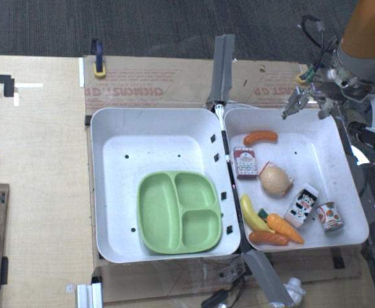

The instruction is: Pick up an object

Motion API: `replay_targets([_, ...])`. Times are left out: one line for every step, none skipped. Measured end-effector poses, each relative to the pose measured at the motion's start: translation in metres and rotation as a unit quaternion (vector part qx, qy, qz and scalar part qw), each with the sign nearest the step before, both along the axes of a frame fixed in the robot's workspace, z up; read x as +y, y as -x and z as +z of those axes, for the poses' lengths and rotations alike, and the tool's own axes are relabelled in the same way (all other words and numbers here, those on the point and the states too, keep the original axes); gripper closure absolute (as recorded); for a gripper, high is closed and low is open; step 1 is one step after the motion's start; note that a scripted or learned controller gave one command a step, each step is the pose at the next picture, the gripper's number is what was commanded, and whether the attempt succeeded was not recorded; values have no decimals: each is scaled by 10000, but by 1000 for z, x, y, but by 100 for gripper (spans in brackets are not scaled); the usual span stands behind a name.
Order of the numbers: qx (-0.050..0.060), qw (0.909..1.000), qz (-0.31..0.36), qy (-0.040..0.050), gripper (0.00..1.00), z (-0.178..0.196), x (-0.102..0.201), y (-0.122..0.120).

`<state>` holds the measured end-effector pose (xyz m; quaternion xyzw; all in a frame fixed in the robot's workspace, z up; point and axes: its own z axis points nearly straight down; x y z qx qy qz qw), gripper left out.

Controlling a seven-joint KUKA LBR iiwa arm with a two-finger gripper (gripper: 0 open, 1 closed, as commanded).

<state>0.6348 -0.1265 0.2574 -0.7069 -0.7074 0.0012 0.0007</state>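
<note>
The fingers (292,110) hang spread a little apart with nothing between them, above the far rim of the right bin (341,140), near its back edge. The gripper (309,101) is therefore empty, and every candidate object lies lower in the bin, nearer the camera.

The closest one is the orange sausage (261,136), alone on bare bin floor. The rest crowd together: a red carton (245,162) just beside a tan ball (274,179), then a cow-print carton (302,206) beside a small can (329,216), and a banana (253,213) touching a carrot (284,227) and a second sausage (268,238).

The likely trouble comes from that crowding. A descent into the cluster could land a finger on a neighbour, push things aside, or close on two at once. The ball would probably roll away from a glancing touch. A descent straight from the present spot risks striking the bin wall.

The arm (364,24) reaches in from the right, its orange band above the wrist, the hand tilted down and to the left. The left bin (110,172) carries a green divided plate (178,212). Both bins sit on the worktop (33,159).
</note>
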Motion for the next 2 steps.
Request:
replay_targets([4,9999,114,-5,0,-68,-22,102])
replay_targets([-12,9897,-1433,-2,0,-166,-47,150])
